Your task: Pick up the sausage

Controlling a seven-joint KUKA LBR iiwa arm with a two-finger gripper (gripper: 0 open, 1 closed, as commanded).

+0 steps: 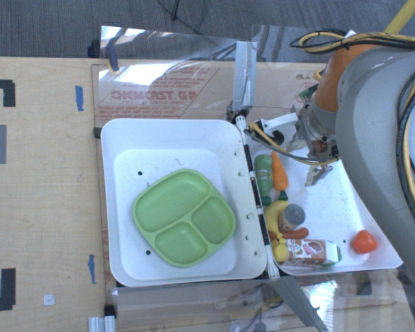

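Camera view: my gripper (317, 175) hangs over the upper part of the right bin (342, 206), and I cannot tell whether it is parted or closed; nothing shows between its tips. The sausage (293, 234) lies near the bin's lower left, just under a small can (292, 216) and above a carton (311, 251), well apart from my gripper. A carrot (280, 173) lies beside a green bottle (263, 175). The left bin (124, 144) bears a green divided plate (184, 217).
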